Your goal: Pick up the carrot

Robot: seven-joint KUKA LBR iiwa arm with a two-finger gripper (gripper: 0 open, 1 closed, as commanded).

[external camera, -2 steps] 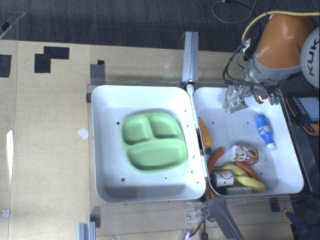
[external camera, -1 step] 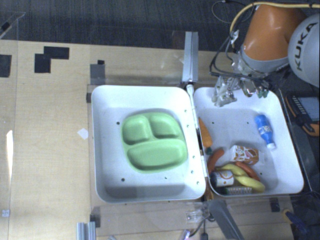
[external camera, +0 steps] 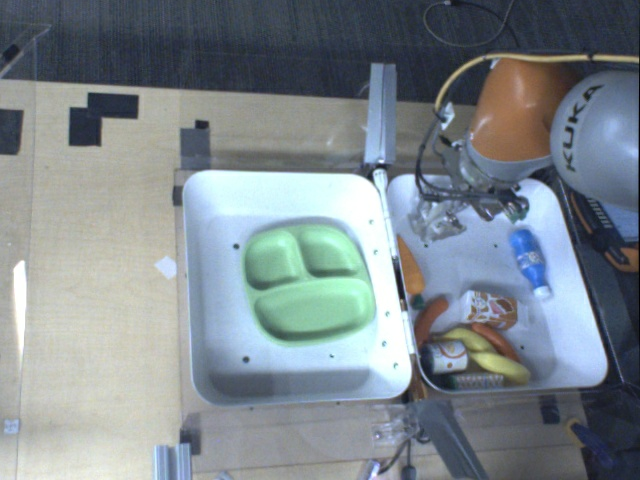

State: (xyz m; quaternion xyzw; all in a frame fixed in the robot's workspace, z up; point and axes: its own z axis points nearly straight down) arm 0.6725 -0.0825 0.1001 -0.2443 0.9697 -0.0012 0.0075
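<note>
Approaching: the gripper point(external camera: 440, 218) is hanging over the upper part of the right bin point(external camera: 580, 298), not yet at the carrot point(external camera: 408, 265).
Step in hand: this is looking like the reach before the grasp; nothing is lying between the fingers.
Fingers: whether they are apart or together is too blurred to tell.
Carrot: it is lying lengthwise along the right bin's left wall, just beside the divide between the two bins, below and left of the gripper.
Neighbours: a blue bottle point(external camera: 528, 260) is resting well apart on the right; a banana point(external camera: 490, 358) and a small packet point(external camera: 490, 310) are crowding the lower end.
Left bin point(external camera: 215, 268): it is carrying a green divided plate point(external camera: 308, 280), away from the action.
Next move: the arm is needing to shift left and lower, with the fingers straddling the carrot across its width; the wall so close is leaving little room for one of them.
</note>
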